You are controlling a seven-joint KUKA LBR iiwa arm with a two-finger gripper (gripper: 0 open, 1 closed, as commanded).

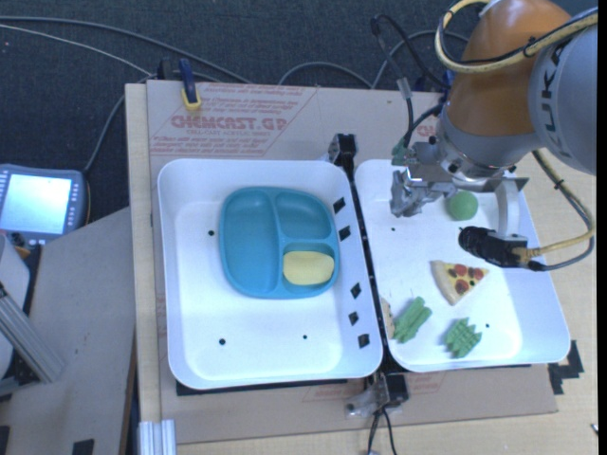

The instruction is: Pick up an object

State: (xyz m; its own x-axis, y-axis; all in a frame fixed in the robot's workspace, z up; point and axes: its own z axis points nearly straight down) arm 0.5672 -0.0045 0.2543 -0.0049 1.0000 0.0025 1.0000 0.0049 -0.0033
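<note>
My gripper [408,200] hangs over the upper left part of the right bin [531,349], with nothing visible between its fingers. A green ball [463,206] lies just to its right. A pizza slice [456,279] lies lower in the same bin. Two green leafy toys [412,318] [462,336] lie near that bin's front edge. In the left bin [190,282] sits a blue divided plate [266,240] with a yellow piece [308,267] in its lower right compartment.
A black divider strip [353,254] runs between the two bins. The bins rest on a cardboard sheet [237,112]. A small screen [38,200] stands off the bench at the left.
</note>
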